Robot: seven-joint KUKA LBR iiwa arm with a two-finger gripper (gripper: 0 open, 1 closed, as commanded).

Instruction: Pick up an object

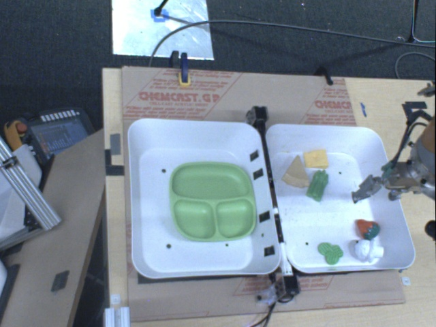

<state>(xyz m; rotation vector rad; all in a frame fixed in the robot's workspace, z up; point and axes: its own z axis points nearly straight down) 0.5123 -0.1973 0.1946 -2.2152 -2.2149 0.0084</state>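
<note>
The right bin (340,210) holds several small objects. A yellow block (315,159), a tan wedge (296,173) and a green ridged piece (317,185) lie close together in its upper left part. A red and green piece (366,228), a white piece (366,251) and a flat green piece (332,253) sit near its front right corner. My gripper (371,188) hangs over the right side of this bin. It is right of the green ridged piece and above the red and green piece. Nothing shows in its grasp.
The left bin (146,182) carries a green divided plate (211,201) in its middle. A black ridge (267,196) runs between the two bins. Cables and a control pendant (58,131) lie off the bench to the left and back.
</note>
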